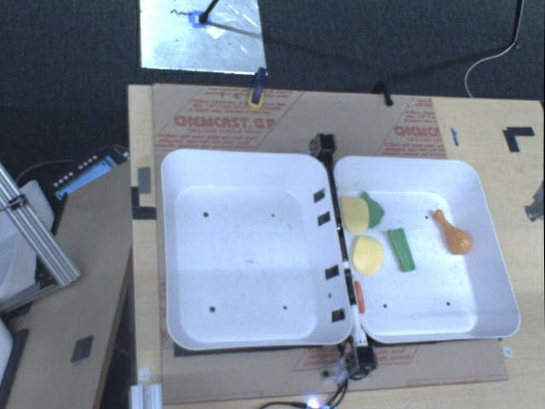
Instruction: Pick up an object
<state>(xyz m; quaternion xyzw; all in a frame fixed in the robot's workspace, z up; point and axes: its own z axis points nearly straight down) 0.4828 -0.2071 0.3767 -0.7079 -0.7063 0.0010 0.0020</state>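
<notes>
Two yellow pieces [361,235], a green block [401,250] and an orange piece [452,233] lie in the right bin [494,254]; tool state: can't tell.

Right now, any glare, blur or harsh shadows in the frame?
Camera view: light is even and soft, the bins' shadows are faint; the foil sheet at the top reflects brightly; the whole picture is slightly soft, so the small objects in the right bin lack fine detail.

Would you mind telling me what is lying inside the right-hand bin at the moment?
The right bin holds two yellow pieces, a green block, an orange drumstick-shaped toy and a small red item. A green thing is partly covered by the upper yellow piece.
</notes>
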